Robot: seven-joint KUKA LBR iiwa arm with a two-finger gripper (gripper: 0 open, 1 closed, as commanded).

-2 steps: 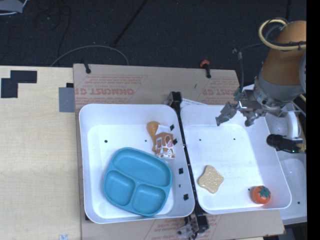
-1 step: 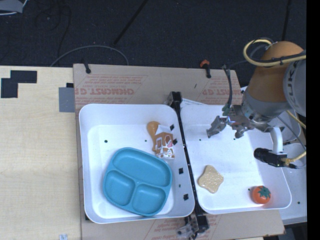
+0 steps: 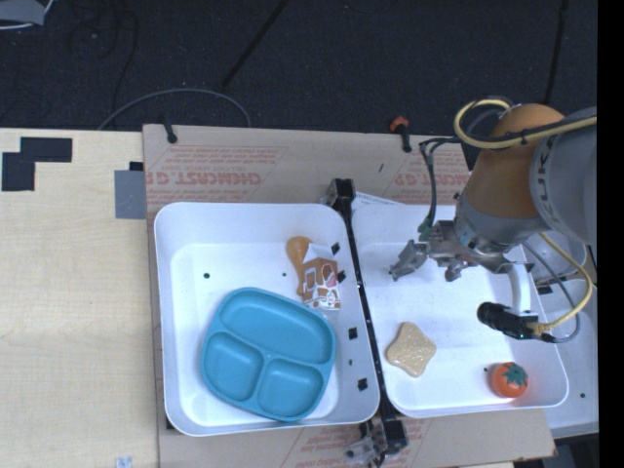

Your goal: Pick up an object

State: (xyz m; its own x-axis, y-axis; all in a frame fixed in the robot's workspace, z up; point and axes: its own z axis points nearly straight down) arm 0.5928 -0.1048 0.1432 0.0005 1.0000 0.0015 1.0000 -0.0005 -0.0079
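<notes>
I see the two-finger gripper (image 3: 429, 263) spread wide, holding nothing, above the tan bread-shaped foam piece (image 3: 410, 348); it looks light, soft; I'd pinch its narrow sides.

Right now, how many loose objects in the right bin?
2: a tan sponge-like piece near its left wall, an orange tomato-like toy in the near right corner. The arm may hide more.

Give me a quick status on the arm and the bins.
Gripper over right bin, fingers spread, nothing between them. Beige sponge and orange tomato toy lie untouched below. Blue tray in left bin.
</notes>
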